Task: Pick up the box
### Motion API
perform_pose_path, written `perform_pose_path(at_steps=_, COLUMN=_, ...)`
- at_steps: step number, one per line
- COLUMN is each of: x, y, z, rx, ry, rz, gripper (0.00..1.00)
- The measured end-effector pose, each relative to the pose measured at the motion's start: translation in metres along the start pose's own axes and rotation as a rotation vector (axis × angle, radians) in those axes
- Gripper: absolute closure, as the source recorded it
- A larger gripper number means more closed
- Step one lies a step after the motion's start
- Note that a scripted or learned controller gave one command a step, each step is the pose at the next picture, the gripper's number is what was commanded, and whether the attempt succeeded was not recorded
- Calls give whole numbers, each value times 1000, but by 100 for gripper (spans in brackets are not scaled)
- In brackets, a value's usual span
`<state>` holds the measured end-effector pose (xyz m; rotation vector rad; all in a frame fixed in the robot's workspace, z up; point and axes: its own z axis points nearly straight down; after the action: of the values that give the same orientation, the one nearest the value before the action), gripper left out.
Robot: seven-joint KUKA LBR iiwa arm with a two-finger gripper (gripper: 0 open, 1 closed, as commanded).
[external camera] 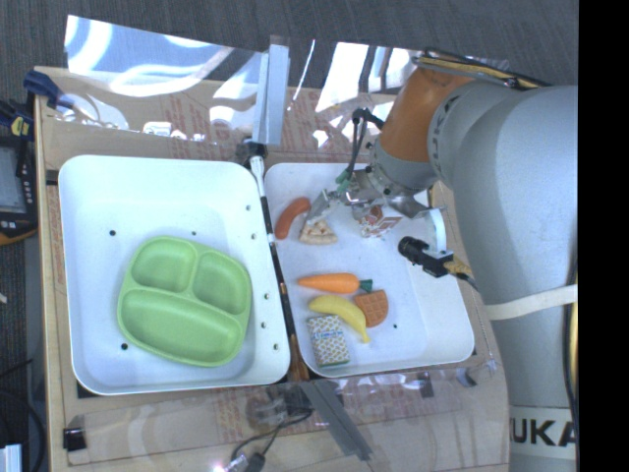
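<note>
The camera looks down at a slant on two white bins sitting side by side on the surface. The left bin [88, 264] carries a green divided plate [185, 300]. The right bin [437, 332] holds a scatter of toy food: a sausage [291, 216] and a pizza slice [317, 231] near the far end, a carrot [330, 283], a banana [340, 315] and a round orange-brown piece that may be a waffle or cookie [373, 307] in the middle.

The box [329, 340] lies at the near end of the right bin, just beside the banana and close to the bin's front wall. It looks like a small printed carton lying flat, so probably light and fairly stiff, though thin card could crush under a hard squeeze. Its printed faces may be a little slick. Taking it across its two longer sides looks the best bet, coming in clear of the banana, which crowds its far right corner.

The arm reaches in from the right, its grey body bulking over the bin's right edge, the orange band above the wrist. The gripper [346, 193] sits low over the far end of the right bin, near the pizza slice and a small reddish-and-white item [378, 221], well apart from the box. Whether it is grasping anything or released, I cannot tell.
</note>
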<state>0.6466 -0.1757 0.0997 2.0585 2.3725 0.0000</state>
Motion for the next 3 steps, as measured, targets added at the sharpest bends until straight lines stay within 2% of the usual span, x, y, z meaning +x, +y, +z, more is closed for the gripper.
perform_pose_path(at_steps=1, x=-32, y=-21, z=-96, rx=-2, ry=0, rz=-51, gripper=0)
perform_pose_path(at_steps=2, x=10, y=-23, z=6, rx=-3, ry=-1, rz=19, gripper=0)
perform_pose_path(at_steps=3, x=-35, y=8, z=5, rx=-4, ry=-1, rz=-21, gripper=0)
